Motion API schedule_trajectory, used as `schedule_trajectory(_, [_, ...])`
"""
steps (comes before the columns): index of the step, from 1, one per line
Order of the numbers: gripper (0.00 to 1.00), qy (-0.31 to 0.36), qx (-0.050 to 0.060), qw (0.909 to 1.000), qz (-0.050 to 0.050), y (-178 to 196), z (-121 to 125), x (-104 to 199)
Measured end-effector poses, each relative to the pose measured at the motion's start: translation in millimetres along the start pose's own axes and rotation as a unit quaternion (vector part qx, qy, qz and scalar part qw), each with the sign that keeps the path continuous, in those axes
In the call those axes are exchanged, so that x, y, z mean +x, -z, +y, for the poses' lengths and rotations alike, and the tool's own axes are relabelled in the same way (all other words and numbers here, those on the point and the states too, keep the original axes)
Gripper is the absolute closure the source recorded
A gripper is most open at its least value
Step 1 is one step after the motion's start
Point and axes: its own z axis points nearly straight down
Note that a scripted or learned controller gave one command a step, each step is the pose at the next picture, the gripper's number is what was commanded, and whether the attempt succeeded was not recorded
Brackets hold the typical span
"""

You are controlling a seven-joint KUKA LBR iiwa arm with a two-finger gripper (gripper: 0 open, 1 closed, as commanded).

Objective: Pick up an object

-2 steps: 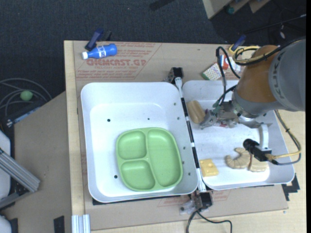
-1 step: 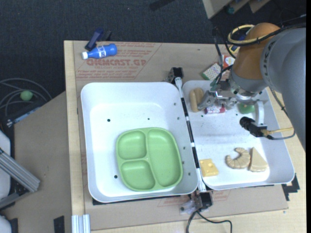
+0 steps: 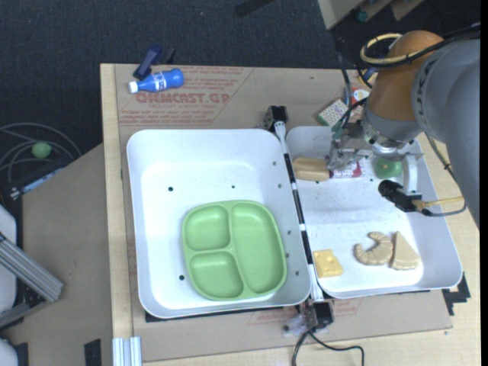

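Cardboard surface (image 3: 229,90), two bins, pincer (image 3: 345,161) low by the tan block (image 3: 310,169), grip state unclear; crowding the right bin's wall (image 3: 293,175) could spoil this grab.

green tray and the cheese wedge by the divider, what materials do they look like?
Green tray: likely moulded plastic, matte to satin; uniform pale green, rounded edges, three smooth compartments with soft highlights. Cheese wedge: probably plastic or rubbery toy food; flat yellow, dull surface, small dark dots like holes. Too small to tell whether hard or soft.
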Motion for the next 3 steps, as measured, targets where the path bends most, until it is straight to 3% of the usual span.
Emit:
schedule_trajectory(1, [1.0, -0.001, 0.008, 1.0, 0.001, 12, -52, -49])
schedule_trajectory(2, [1.0, -0.001, 0.005, 1.0, 0.0, 60, -62, -109])
schedule_trajectory(3, [1.0, 0.0, 0.007, 1.0, 0.002, 92, -85, -40])
